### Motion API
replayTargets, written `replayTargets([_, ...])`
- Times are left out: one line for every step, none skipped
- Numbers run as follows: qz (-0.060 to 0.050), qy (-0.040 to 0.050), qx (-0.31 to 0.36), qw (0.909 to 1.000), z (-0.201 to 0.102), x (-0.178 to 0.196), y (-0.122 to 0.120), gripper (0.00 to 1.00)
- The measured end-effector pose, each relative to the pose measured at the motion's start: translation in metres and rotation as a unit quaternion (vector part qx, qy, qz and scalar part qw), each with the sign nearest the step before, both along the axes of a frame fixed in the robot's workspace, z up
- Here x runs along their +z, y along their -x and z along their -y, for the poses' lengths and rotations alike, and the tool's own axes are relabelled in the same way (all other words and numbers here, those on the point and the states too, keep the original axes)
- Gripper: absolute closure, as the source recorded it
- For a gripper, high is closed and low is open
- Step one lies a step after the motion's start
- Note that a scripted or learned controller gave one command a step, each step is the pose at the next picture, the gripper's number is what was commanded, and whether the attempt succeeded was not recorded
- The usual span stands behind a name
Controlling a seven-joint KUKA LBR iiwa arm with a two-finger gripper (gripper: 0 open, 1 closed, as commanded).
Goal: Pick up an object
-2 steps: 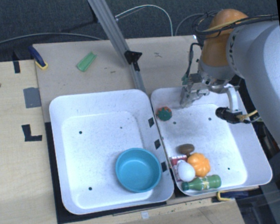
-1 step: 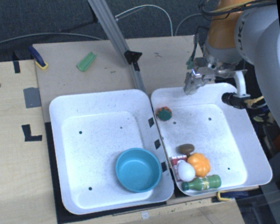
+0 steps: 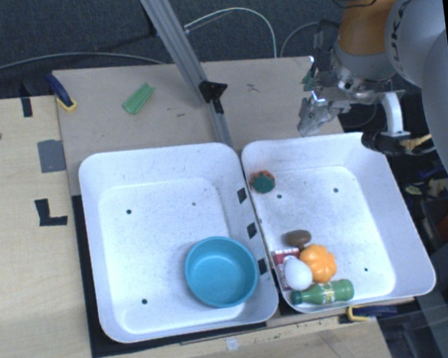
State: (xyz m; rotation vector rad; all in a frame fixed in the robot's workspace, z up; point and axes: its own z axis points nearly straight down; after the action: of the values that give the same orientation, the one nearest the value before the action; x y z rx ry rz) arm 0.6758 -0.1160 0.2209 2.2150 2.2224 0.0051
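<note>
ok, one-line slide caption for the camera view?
Pincer hovers above the right bin's far edge; blue bowl sits in the left bin.

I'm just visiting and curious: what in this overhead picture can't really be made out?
- End effector: small and blurred above the right bin; whether open or shut is unclear.
- Red-and-white item: mostly covered by the white egg and orange fruit.
- Small green-and-red thing: too small to identify.
- Arm: cut off by the picture's edge.
</note>
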Motion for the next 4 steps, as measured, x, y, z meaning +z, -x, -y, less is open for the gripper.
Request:
replayTargets([0.000, 0.0000, -0.001, 1.0000, 0.000, 0.046, -0.001, 1.00])
replayTargets([-0.004, -0.0010, 0.001, 1.0000, -0.058, 0.040, 0.026, 1.00])
replayTargets([-0.004, -0.0011, 0.001, 1.0000, -0.106, 0.043, 0.051, 1.00])
replayTargets([-0.005, -0.0004, 0.001, 1.0000, -0.143, 0.030, 0.075, 1.00])
